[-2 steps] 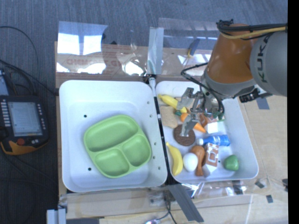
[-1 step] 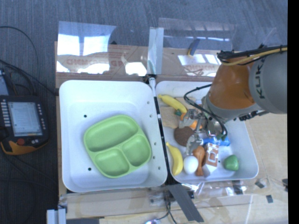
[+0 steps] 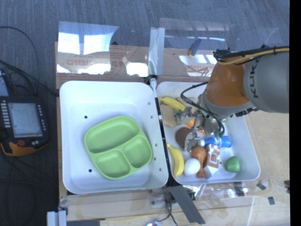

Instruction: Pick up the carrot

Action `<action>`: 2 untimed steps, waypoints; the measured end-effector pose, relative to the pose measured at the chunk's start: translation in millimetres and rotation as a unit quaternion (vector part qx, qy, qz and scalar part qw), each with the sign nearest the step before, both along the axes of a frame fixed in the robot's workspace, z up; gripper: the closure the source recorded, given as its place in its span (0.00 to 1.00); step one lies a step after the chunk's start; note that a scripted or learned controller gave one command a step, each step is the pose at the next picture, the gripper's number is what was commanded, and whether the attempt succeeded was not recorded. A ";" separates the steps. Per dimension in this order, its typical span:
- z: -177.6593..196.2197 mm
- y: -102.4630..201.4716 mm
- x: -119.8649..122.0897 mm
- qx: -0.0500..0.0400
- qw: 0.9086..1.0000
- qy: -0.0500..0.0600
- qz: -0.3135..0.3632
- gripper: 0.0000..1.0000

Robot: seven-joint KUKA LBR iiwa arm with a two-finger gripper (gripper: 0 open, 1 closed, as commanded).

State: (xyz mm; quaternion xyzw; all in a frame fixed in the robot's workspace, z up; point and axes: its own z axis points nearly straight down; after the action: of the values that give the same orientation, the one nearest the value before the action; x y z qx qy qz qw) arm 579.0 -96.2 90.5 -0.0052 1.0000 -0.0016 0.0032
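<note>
The carrot [image 3: 190, 123] shows as a small orange patch in the right bin [image 3: 249, 145], just below a yellow banana [image 3: 171, 103]. Most of it is hidden under the gripper [image 3: 197, 126], which hangs low over the bin's middle, right above the carrot. The grey arm with its orange band [image 3: 228, 81] reaches in from the right and covers the back of the bin.
Around the gripper lie a brown round item [image 3: 182, 135], a second banana [image 3: 178, 160], a white egg [image 3: 192, 166], a reddish-brown piece [image 3: 200, 154], a blue-and-white packet [image 3: 217, 141] and a green lime [image 3: 232, 164]. The left bin [image 3: 75, 102] holds a green divided plate [image 3: 118, 146].
</note>
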 end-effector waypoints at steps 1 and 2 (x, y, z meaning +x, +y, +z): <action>11.0 0.7 2.5 -0.001 1.000 -0.004 0.000 1.00; 97.5 70.0 44.2 0.002 0.998 -0.002 0.059 1.00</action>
State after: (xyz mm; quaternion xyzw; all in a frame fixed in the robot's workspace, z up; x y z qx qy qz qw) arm 623.2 -26.2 188.0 -0.0641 0.9979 0.0002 0.0052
